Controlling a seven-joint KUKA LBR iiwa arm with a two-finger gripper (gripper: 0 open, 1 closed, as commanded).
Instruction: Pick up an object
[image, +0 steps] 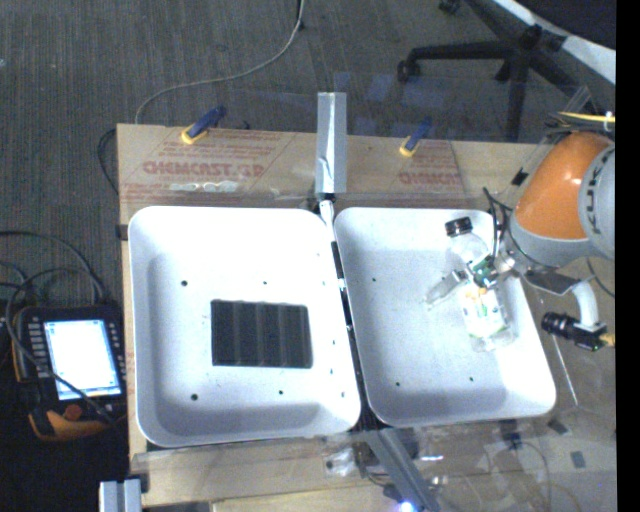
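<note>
A clear plastic bottle (478, 300) with a black cap (458, 227) lies on its side in the right bin (420, 395), up against that bin's far right part, close to the right wall. Its long axis runs roughly along the view's vertical, cap toward the far rim and base toward the near side, with a slight lean so that the base end sits a little further right than the cap. The gripper (480, 270) is directly over the bottle's upper half, somewhere between neck and body, at the end of the arm (560, 200) that comes in from the right with its orange band just above. So the relation that matters is nearly zero offset sideways: the bottle is beneath the tool rather than off to one side, and what counts is how the fingers sit against the bottle's length (a grip across the narrow width would, I judge, work better than one along it). Whether the fingers are apart, together or already around the bottle I cannot tell; the clutter of clear plastic and metal there hides it. The left bin (170, 400) holds a dark ribbed rectangular pad (260, 333) well away from the arm.
</note>
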